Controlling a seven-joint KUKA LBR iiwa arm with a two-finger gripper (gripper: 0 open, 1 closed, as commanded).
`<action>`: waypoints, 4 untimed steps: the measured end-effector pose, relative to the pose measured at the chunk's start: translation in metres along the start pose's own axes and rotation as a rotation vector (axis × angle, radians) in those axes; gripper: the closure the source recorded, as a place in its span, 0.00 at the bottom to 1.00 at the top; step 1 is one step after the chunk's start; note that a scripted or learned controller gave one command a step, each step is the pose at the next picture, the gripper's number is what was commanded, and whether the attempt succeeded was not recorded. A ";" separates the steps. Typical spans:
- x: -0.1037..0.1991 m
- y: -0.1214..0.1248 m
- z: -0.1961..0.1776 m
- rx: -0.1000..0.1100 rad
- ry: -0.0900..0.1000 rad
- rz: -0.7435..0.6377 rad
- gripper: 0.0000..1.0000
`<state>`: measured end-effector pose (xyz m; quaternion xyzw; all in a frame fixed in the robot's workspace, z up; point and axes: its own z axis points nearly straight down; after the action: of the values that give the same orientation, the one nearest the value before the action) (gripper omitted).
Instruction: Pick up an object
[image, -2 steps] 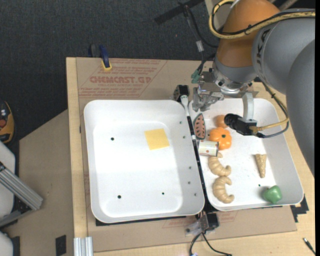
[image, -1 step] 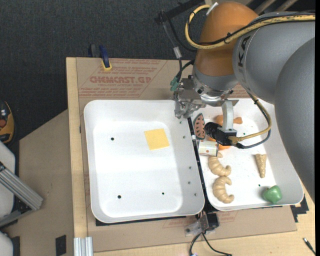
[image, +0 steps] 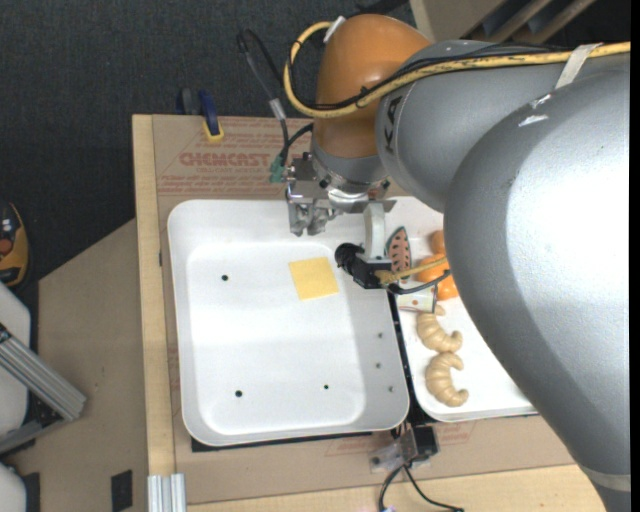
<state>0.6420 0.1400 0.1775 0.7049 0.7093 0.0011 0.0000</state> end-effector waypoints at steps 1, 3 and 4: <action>0.091 0.013 -0.020 -0.004 0.001 -0.002 1.00; 0.085 -0.095 -0.055 0.007 -0.002 0.006 1.00; 0.086 -0.073 -0.067 -0.001 -0.001 0.005 1.00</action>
<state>0.5682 0.2250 0.2450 0.7067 0.7075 0.0011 0.0005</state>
